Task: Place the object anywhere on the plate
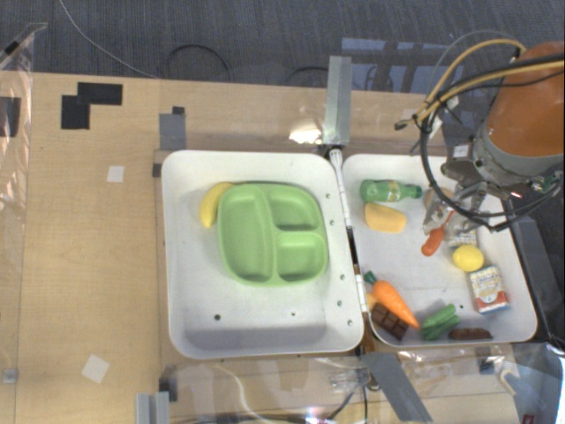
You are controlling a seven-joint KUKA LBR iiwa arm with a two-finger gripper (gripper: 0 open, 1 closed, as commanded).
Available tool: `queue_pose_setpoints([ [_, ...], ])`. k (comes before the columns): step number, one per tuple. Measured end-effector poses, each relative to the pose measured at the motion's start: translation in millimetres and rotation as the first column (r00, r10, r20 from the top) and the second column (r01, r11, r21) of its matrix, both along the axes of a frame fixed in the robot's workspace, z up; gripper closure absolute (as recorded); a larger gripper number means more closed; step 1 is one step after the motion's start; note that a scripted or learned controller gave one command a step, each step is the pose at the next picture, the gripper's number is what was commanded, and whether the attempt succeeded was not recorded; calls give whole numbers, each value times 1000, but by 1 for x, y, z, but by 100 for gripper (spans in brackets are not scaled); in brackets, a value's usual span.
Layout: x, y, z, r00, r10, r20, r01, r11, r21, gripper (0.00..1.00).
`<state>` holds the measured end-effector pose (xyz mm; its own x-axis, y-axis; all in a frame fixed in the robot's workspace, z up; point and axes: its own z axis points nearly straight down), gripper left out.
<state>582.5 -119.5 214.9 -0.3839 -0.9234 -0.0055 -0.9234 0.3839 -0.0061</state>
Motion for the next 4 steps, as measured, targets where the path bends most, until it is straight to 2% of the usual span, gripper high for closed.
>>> queue_pose_setpoints([
  [1, -11, 98, -30, 988, 155, -1, -155, 988, 2, 100],
  [2, -20, 168, -30, 964, 266, -1, -266, 964, 1, 100],
  [3, 23, 195, -29, 828, 560, 1, -560, 828, -2, 100],
  [4, 88, 221, 49, 886, 463, 8, -463, 886, -4, 100],
])
